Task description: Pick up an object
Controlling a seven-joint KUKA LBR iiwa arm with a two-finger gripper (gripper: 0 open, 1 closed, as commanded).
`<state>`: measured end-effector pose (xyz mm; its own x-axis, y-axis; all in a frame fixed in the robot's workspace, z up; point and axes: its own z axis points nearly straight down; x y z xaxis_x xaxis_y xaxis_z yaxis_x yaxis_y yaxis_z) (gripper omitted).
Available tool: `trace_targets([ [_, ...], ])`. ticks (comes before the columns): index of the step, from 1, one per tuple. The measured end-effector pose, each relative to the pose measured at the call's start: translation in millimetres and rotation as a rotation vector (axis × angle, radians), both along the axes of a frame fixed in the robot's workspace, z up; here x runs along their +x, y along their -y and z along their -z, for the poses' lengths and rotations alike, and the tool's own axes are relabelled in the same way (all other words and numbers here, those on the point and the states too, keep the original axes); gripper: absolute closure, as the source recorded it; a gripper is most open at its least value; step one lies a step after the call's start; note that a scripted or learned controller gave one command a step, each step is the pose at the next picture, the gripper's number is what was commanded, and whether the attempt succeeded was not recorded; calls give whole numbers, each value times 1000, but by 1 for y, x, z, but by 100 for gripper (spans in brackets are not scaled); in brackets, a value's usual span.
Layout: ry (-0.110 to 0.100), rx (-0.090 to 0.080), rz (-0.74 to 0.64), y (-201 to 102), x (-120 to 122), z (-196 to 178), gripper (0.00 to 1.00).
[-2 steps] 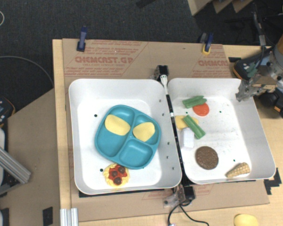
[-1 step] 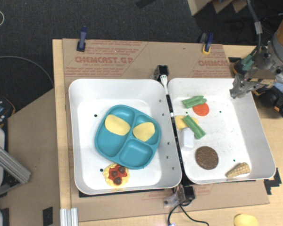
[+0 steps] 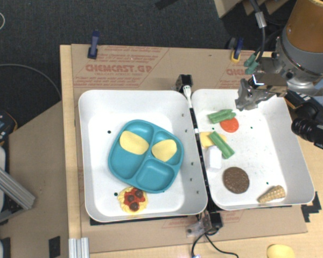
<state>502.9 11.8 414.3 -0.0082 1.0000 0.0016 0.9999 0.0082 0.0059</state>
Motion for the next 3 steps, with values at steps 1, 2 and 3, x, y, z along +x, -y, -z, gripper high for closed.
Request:
trace_targets([
  [1,-20,-2,10,2,-26,119,100],
  [2,-3,-2,10,2,-23,102,100],
  [3,-1,0,1,-77,-23,64,100],
])
